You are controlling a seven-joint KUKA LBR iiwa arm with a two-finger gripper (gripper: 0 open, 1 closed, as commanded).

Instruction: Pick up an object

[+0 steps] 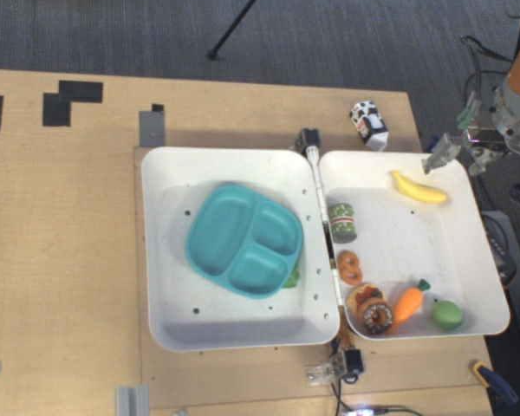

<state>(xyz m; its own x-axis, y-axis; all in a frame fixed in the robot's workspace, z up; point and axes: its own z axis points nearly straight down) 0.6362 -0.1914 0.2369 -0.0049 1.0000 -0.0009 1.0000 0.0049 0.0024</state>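
The end effector (451,152) is seen at the far right corner of the right white bin (485,267), above its rim, with nothing between its fingers, which are spread apart. A yellow plastic banana (419,188) lies just beside it in that bin. A teal divided plate (245,239) rests in the left white bin (169,232).

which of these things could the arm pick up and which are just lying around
For the job: two-finger gripper; yellow toy banana; green labelled can; brown pretzel; chocolate doughnut; orange carrot; green lime.

Lying about: teal divided plate; black-and-white carton on the bench.
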